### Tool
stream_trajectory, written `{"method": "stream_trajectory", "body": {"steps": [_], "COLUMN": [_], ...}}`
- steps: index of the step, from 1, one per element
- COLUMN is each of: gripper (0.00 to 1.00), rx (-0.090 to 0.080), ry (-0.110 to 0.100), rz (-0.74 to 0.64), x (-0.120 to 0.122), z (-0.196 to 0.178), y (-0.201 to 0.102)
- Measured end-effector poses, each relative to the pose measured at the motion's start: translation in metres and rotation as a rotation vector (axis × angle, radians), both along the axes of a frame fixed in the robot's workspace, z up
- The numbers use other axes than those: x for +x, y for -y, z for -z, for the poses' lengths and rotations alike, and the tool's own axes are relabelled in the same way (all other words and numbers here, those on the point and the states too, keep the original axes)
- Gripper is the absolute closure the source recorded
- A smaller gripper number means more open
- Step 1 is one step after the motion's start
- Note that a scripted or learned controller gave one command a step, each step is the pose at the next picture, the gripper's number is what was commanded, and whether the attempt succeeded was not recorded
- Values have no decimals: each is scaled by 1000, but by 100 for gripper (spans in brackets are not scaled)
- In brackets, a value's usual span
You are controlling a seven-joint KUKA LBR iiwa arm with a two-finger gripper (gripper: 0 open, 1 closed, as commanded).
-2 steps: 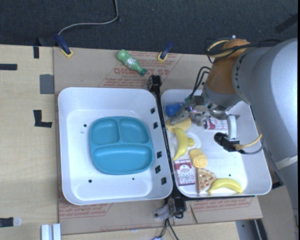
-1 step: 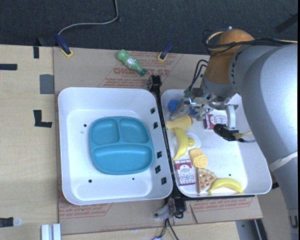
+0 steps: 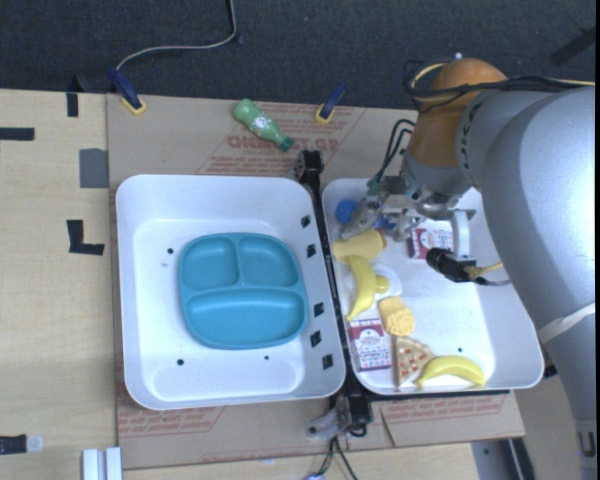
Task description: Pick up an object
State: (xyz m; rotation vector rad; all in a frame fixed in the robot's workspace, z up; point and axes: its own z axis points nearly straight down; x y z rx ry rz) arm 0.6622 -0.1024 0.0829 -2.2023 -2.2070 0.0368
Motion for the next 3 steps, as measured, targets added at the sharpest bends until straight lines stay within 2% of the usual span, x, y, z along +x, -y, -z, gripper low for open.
{"method": "stream_trajectory", "body": {"steps": [1, 2, 3], "gripper": [0, 0, 0], "rx": [-1, -1, -1], "ry": [34, 36, 0], "rz": [1, 1, 0], "x": [-13, -26, 0], "z": [-2, -3, 0], "y": [2, 2, -1]}}
